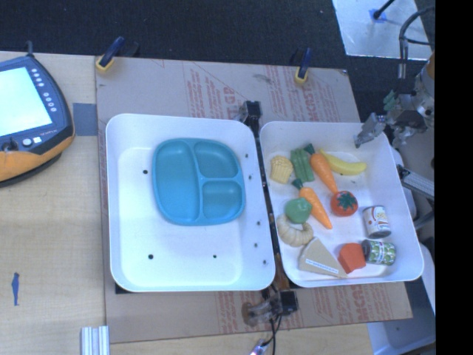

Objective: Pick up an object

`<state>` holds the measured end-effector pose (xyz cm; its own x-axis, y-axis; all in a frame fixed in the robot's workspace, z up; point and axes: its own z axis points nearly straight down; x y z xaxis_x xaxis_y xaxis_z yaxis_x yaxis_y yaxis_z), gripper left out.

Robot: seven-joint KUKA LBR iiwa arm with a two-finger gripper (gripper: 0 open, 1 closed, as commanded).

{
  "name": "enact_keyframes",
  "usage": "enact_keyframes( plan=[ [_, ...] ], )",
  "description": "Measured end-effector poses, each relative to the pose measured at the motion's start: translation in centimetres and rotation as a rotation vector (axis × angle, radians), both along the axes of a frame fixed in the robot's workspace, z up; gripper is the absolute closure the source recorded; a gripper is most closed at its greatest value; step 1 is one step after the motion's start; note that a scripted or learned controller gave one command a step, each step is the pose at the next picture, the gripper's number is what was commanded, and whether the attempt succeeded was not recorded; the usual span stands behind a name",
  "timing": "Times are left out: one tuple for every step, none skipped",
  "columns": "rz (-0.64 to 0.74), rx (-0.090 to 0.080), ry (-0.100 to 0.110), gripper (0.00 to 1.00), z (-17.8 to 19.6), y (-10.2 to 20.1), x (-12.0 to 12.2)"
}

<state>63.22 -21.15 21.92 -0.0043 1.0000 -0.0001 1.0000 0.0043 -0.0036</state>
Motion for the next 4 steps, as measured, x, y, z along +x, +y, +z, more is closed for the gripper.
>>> enact_keyframes(
  plan=[
    [0.002, 0.001, 0.003, 0.00, -11.9, 0.1, 0.2],
    [0.005, 0.000, 0.001, 1.00, -10.7, 0.0, 0.4],
    [0.005, 0.000, 0.001, 0.00, -10.7, 0.0, 0.4],
    [0.001, 0.000, 0.002, 0.00, -12.8, 0.0, -7.2]
  ],
)
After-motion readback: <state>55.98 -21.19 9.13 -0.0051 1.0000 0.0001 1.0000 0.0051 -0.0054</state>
